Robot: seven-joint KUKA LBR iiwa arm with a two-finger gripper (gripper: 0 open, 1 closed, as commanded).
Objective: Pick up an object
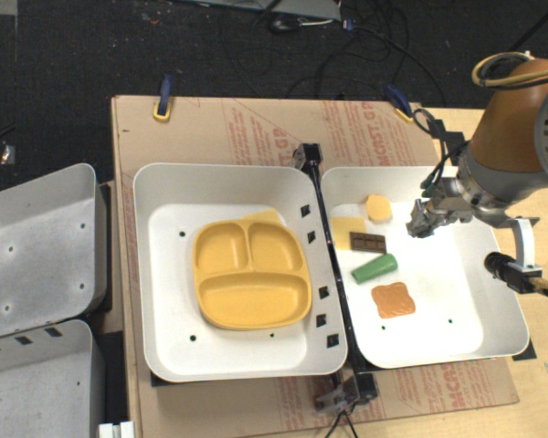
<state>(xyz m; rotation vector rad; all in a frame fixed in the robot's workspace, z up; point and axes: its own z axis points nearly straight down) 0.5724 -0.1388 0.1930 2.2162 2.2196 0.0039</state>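
Note:
The right bin holds several small items. A round yellow piece lies near the back, with a pale yellow flat slice just left of it. A dark brown bar rests beside a green cylinder. Toward the front sits an orange toast-shaped piece. My gripper hangs over the bin's back right area, a little right of the round yellow piece, with nothing visible between its fingers.
The left bin carries a yellow divided tray. A black divider runs between the bins. The arm's orange band and a black side fitting overhang the right bin's right edge. Grey panels lie at the far left.

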